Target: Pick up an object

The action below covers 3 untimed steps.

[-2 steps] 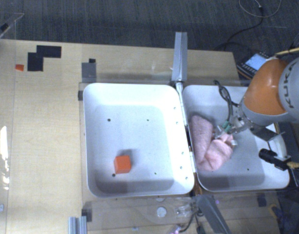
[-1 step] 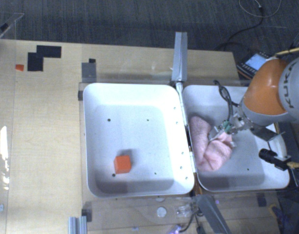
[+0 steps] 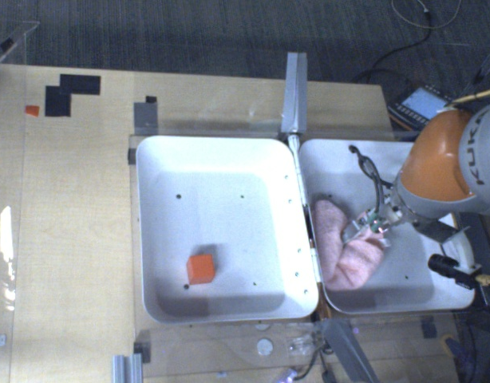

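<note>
A pink soft object [image 3: 341, 250] lies in the right bin [image 3: 405, 294], against its left wall. My gripper [image 3: 370, 230] is low over the object's right side, at or touching its upper edge, with the grey arm and orange band [image 3: 436, 166] reaching in from the right. In the left bin [image 3: 221, 166], an orange cube [image 3: 201, 269] rests near the front left, far from the gripper.
A metal divider rail [image 3: 294, 102] runs between the bins at the back. Black cable [image 3: 365, 166] loops above the wrist inside the right bin. On the wooden bench at far left are black marks [image 3: 69, 92] and a small orange tag [image 3: 32, 111].
</note>
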{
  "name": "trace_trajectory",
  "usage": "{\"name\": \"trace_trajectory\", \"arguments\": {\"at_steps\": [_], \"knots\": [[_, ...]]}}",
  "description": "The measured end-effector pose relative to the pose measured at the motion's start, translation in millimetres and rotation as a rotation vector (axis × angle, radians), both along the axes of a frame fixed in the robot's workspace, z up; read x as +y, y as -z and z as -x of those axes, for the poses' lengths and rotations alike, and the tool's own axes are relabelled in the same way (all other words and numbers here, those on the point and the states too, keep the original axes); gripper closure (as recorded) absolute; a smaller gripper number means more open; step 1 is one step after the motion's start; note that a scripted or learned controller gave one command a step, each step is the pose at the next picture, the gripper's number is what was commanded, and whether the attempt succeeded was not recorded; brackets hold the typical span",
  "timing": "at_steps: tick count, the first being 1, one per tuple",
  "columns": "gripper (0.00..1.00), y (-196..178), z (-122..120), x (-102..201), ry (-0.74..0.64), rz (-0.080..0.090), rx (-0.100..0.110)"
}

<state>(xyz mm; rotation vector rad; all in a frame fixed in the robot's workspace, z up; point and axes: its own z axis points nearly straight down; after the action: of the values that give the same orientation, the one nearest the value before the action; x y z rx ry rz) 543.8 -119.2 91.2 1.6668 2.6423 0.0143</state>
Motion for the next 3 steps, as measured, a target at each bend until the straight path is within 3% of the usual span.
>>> {"name": "trace_trajectory", "arguments": {"at_steps": [1,2,3], "knots": [[1.00,-13.8,-4.4,1.1,-0.002,0.001,-0.012],[0.00,-13.9,-4.4,0.8,-0.002,0.001,-0.012],[0.00,1.1,-31.6,8.4,0.356,-0.006,0.005]]}}
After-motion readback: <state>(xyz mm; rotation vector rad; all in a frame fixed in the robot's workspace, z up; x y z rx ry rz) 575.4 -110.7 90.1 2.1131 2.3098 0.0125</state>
